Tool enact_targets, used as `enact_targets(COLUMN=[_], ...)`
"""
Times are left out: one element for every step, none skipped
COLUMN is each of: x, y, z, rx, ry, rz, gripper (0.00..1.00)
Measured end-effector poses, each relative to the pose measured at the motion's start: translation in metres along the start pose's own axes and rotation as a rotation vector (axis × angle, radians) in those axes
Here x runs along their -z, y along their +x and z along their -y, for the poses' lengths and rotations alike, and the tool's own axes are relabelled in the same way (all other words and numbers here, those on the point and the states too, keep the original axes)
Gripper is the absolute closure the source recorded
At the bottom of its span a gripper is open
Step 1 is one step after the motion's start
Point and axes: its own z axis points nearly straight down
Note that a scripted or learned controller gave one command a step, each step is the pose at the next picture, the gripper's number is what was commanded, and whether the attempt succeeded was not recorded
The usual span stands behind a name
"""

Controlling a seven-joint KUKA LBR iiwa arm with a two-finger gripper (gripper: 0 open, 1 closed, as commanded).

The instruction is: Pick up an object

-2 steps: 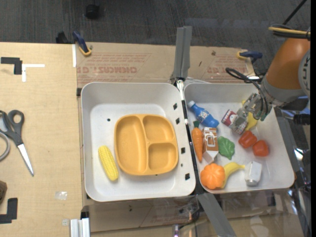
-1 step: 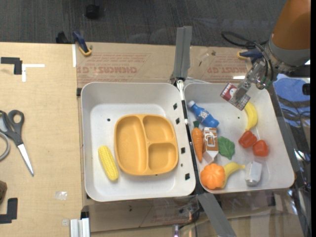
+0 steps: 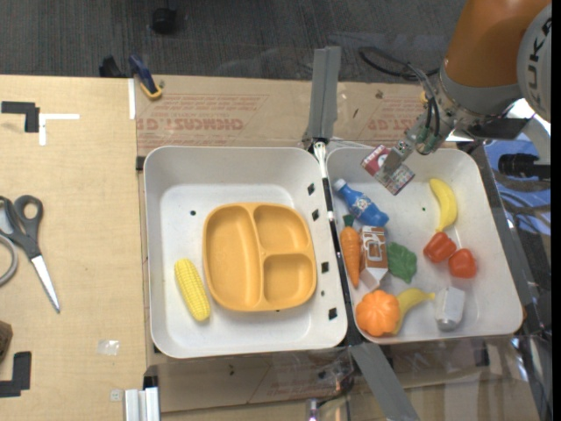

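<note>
Grey claw (image 3: 412, 144) hangs over the far part of the right bin (image 3: 491, 323), its fingers closed on the upper right corner of a small red-and-white packet (image 3: 388, 169). Packet sits tilted below-left of the claw, long axis running from far-left to near-right; it looks lifted clear of the bin floor, though contact cannot be ruled out from this angle. Judgement: grasp made, lift under way; grip is at one corner, so the packet may swing or slip.

Just near of the packet: blue bottle (image 3: 359, 203), then carrot (image 3: 351, 254) and carton (image 3: 374, 256). Banana (image 3: 444, 203) lies right of the packet, apart from it. Two red pieces (image 3: 450, 254), an orange (image 3: 379, 313) and a white cup (image 3: 449, 309) sit nearer.

Left bin (image 3: 158, 235) holds a yellow tray (image 3: 259, 255) and corn (image 3: 192, 289). Scissors (image 3: 33, 244) lie on the bench, far left.
</note>
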Motion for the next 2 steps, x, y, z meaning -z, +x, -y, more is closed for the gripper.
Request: enact_targets(x=[0.015, 0.007], y=[-0.002, 0.077], z=[-0.035, -0.007], rx=[-0.218, -0.34], ry=[0.001, 0.002], rz=[0.001, -0.001], gripper=[1.0, 1.0])
